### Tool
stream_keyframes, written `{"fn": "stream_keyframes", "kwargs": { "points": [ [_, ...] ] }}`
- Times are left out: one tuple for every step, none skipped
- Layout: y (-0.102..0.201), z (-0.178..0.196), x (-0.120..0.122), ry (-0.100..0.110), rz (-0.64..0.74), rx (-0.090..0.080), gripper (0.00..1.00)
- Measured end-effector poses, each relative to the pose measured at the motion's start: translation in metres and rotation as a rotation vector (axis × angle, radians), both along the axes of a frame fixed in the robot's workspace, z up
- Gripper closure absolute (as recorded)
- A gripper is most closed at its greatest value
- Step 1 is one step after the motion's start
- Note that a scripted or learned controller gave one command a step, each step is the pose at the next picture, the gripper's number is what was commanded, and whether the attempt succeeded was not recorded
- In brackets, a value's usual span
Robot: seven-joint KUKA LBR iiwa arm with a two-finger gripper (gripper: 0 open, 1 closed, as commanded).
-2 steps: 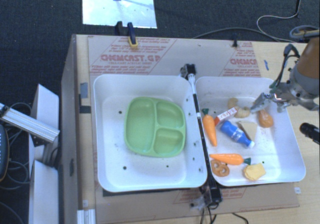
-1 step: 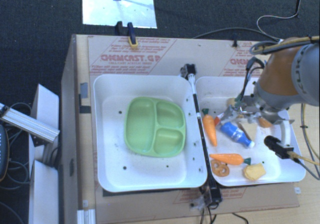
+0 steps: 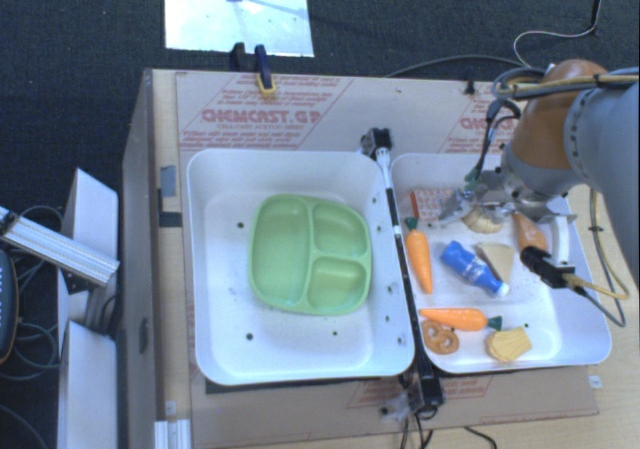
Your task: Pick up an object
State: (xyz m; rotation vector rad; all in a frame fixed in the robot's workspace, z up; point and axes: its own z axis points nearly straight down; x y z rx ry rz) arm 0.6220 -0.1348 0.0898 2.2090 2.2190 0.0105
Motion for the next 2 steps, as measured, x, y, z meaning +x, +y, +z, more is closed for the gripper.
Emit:
{"fn": "stream_keyframes", "kwargs": {
  "points": [
    [-0.010, 0.047, 0.048, 0.007, 0.001, 0.001, 0.00],
    [-0.001, 0.045, 0.026, 0.010, -0.003, 0.002, 0.00]
  ]
}}
